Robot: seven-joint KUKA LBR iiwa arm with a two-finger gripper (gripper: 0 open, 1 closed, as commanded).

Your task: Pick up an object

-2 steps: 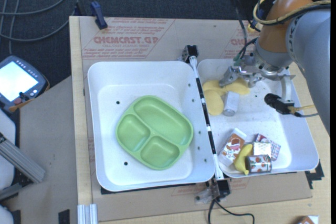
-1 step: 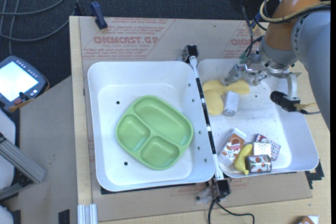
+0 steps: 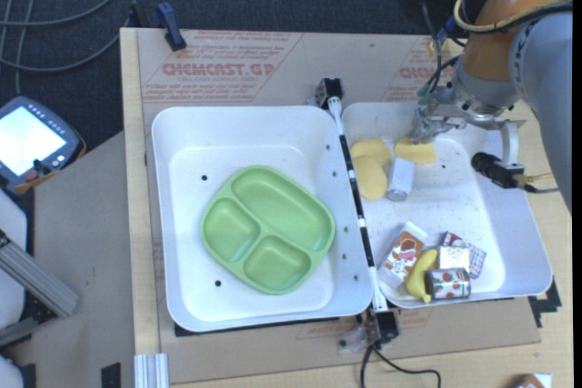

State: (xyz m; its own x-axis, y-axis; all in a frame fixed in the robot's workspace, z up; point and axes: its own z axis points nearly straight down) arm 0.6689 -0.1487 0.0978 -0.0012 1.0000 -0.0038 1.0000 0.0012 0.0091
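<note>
My gripper (image 3: 426,126) hangs low over the back of the right bin (image 3: 518,223), under the grey wrist and orange band. Just below its tip lies a yellow block (image 3: 416,154), very close to it; whether they touch is hidden. Two pale yellow rounded pieces (image 3: 368,164) lie to the left, by the bin's left wall. A small grey cylinder (image 3: 398,180) rests between them and the block. Near the front edge are a banana (image 3: 420,273), a red-and-white carton (image 3: 404,252), a small can (image 3: 447,284) and another carton (image 3: 463,258).
The left bin (image 3: 182,150) holds a green divided plate (image 3: 266,228). A black clamp (image 3: 330,91) sits at the back where the two bins meet. A black fitting (image 3: 496,170) of the arm lies over the right bin's right side. Cables trail on the floor behind the bench.
</note>
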